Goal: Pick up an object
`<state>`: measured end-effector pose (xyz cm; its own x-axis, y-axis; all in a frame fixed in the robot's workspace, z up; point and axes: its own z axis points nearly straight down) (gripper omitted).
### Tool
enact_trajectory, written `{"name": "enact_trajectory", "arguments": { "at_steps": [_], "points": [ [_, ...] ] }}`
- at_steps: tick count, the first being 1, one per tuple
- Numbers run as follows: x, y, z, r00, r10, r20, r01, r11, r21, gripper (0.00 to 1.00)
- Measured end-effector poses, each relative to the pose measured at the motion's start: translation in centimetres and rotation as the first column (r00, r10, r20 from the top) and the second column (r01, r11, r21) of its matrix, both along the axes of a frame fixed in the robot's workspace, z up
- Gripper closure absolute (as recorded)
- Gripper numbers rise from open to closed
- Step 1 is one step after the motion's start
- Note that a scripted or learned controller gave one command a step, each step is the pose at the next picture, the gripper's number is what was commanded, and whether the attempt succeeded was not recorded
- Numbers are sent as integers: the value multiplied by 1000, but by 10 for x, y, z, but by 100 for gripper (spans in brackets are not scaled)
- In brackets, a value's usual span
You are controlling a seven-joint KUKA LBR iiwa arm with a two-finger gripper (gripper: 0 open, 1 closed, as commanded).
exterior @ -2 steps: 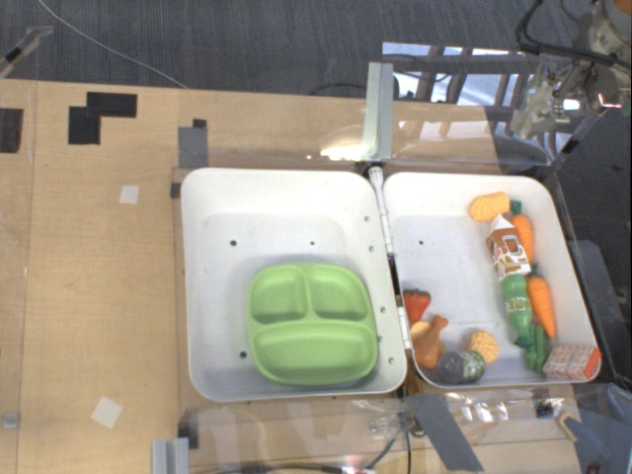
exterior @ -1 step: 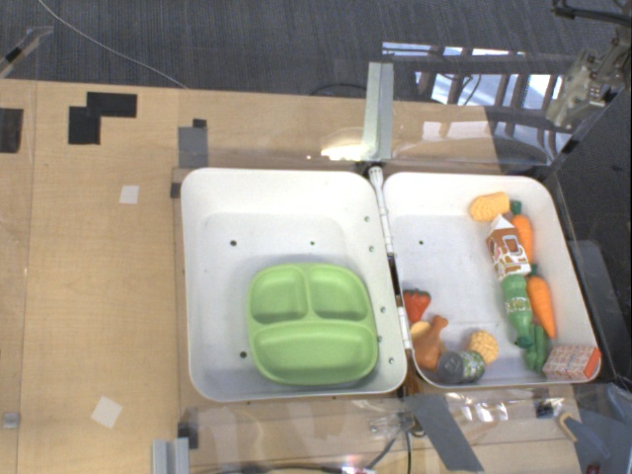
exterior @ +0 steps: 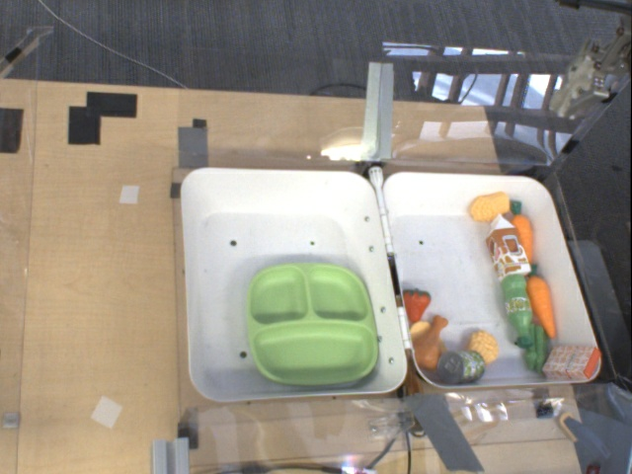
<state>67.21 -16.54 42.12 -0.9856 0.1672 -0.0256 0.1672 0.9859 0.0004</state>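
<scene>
Here, two white bins (exterior: 286,196) sit side by side on a wooden bench (exterior: 89,294) above dark carpet (exterior: 247,28).

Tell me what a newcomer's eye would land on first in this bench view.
The bright green divided tray stands out first, lying alone toward the near side of the left bin. Next comes the colourful clutter of toy food in the right bin: two orange carrots and a bottle along its right side, smaller pieces at its near edge.
</scene>
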Motion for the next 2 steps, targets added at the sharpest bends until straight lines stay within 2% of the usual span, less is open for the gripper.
{"name": "enact_trajectory", "arguments": {
  "at_steps": [1,2],
  "points": [
    [-16,-41,-41,996,90,-17,-90,996,1,100],
    [-13,-39,-25,996,95,-3,-95,996,-3,100]
  ]
}}
